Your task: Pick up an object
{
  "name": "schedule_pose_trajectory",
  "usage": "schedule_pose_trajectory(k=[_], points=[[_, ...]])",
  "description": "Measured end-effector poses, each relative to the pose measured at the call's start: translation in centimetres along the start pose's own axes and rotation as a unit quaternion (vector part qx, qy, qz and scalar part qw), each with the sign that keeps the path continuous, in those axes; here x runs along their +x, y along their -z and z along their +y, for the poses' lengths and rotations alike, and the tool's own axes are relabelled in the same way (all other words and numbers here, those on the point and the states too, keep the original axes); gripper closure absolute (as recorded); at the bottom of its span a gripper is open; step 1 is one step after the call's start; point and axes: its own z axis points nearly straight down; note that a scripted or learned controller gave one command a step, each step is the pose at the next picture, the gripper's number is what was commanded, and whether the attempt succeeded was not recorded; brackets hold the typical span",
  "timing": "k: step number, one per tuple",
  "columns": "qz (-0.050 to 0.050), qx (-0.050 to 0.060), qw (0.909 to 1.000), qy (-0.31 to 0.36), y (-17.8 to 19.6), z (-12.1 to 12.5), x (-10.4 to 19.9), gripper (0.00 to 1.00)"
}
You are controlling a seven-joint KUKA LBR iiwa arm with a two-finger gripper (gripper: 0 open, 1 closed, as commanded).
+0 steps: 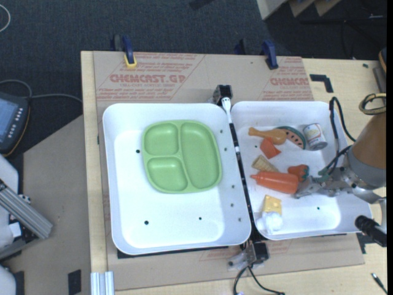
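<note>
Trouble looms as my pincer (pixel 305 188), its grip state impossible to tell, sits at the orange carrot's (pixel 276 181) end in the right bin (pixel 319 221), where it may roll away.

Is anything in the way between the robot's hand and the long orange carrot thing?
Nothing visible is. The hand sits low in the right bin, right at the carrot's right end. The small red piece lies just above that spot, close beside it but not between them.
</note>
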Motion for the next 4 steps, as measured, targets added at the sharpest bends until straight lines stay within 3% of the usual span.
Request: schedule_pose_trajectory(k=[1,3,4], points=[[-0.001,-0.002,1.0000,0.000,1.2,0.1,-0.1,1.00],[-0.003,-0.005,1.0000,0.000,11.6,0.7,-2.0,1.00],[-0.003,-0.005,1.0000,0.001,14.4,0.8,-2.1,1.00]])
